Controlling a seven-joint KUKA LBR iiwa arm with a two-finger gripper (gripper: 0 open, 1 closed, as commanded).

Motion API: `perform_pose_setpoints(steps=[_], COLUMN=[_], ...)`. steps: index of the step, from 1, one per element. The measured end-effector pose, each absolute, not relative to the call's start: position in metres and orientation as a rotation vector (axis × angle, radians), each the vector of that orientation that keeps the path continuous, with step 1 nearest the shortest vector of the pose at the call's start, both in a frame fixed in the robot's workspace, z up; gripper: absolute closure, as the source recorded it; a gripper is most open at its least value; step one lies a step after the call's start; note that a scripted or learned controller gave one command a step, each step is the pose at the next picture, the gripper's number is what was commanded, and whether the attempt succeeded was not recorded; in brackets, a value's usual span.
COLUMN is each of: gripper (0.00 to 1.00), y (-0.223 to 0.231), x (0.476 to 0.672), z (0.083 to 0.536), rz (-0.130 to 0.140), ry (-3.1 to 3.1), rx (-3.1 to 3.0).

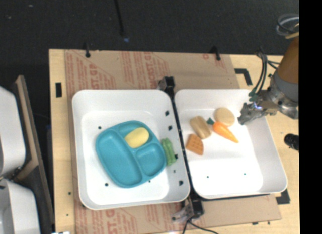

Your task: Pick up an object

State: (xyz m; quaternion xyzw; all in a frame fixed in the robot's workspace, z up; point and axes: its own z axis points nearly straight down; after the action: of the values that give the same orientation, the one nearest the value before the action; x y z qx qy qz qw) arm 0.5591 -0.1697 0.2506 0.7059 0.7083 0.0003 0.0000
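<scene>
— Bins first: what sits where?

— Two white bins lie side by side on the bench. The left bin (83, 127) holds a blue tray (128, 153) with three compartments. A yellow piece (137, 137) rests in the tray's upper right compartment. A green piece (168, 151) lies just beside the tray's right edge, against the bin wall.

— And the right bin (251, 177)?

— Four food pieces cluster in its upper left part. A tan roll (200, 126) lies at a slant; below it is an orange wedge (195, 144), close to or touching it. A pale round piece (224, 115) sits up and to the right, and a carrot (226, 132) lies just under it, pointing toward the lower right of the frame.

— Where is the arm?

— It comes in from the right edge, its orange band at the upper right. The gripper (248, 113) hangs over the right bin's upper right part, just right of the pale round piece and the carrot, apart from both.

— Is it gripping anything?

— Nothing shows between its fingers. Whether they are spread or closed, I cannot tell; the tip is dark and small.
</scene>
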Motion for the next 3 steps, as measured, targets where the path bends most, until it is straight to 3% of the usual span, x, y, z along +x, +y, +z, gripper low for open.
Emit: perform_pose_setpoints(steps=[3], gripper=[1.00], y=[-0.034], x=[0.595], z=[0.258], rz=[0.002], ry=[2.226], rx=[2.217])
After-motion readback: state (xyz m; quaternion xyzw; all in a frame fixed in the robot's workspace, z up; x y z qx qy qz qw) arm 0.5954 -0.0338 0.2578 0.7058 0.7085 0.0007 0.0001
